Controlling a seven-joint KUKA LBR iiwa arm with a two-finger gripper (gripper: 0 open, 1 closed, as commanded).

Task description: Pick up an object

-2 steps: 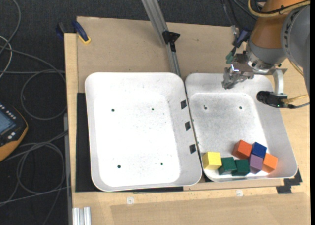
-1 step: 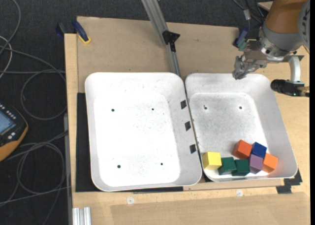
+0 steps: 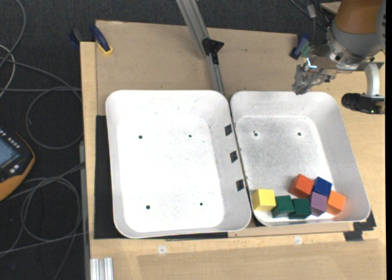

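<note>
The camera view showed the gripper (image 3: 303,84) poised over the right bin's (image 3: 343,125) far rim, whether open or closed I could not tell, so the approach stood unfinished, calling for a reach toward the blocks (image 3: 300,198) clustered in its near corner.

A single fixed camera looks down on the bench (image 3: 153,46) from above at a slant, standing well back so both white bins fit in the frame. The left bin (image 3: 122,113) fills the centre-left of the frame and the right bin (image 3: 343,132) the centre-right, their far rims toward the top. The near bench edge runs along the bottom. Dark floor with loose cables (image 3: 37,107) takes up the left side and the top strip. The arm (image 3: 358,12) comes in at the upper right corner, cropped by the frame's top edge.
</note>
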